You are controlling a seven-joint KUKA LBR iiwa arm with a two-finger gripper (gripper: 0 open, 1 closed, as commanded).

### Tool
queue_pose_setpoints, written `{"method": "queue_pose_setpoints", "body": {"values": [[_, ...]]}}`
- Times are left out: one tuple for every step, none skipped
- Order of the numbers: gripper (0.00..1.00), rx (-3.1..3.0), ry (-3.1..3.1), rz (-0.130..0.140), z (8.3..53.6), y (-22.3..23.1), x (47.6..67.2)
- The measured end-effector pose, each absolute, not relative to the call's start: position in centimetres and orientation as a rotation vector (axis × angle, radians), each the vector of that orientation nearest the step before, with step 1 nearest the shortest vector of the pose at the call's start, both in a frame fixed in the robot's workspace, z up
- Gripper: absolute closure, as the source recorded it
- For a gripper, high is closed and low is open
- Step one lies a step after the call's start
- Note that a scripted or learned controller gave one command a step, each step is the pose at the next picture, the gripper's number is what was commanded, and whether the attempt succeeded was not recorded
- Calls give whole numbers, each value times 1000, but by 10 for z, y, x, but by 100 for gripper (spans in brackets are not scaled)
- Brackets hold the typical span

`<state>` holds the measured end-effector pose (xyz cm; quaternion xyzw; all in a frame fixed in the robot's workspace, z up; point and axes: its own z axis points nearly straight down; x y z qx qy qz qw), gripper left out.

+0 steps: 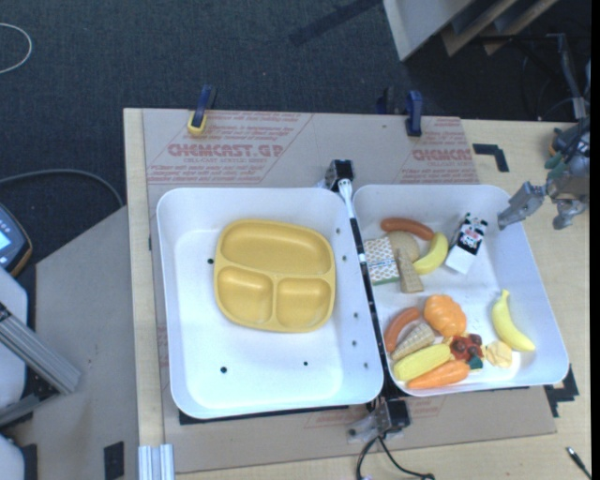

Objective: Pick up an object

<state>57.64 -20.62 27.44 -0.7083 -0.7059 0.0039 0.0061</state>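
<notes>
Hovered at the right bin's [539, 272] far right corner: end effector [539, 202], finger state impossible to tell, nothing seen held. Nearest down-left lay the small milk carton [466, 244]; farther toward the near side, the banana [511, 322], long axis near-to-far.

Dark grey carpet [141, 56] surrounds my bench board [309, 141]; beyond its far edge, a pale cabinet corner [422, 23].
</notes>
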Motion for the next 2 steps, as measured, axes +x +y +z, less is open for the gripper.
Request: {"method": "queue_pose_setpoints", "body": {"values": [[0,-2221,-2221,1,282,-205,578],[0,-2219,-2218,3,233,-196,575]]}}
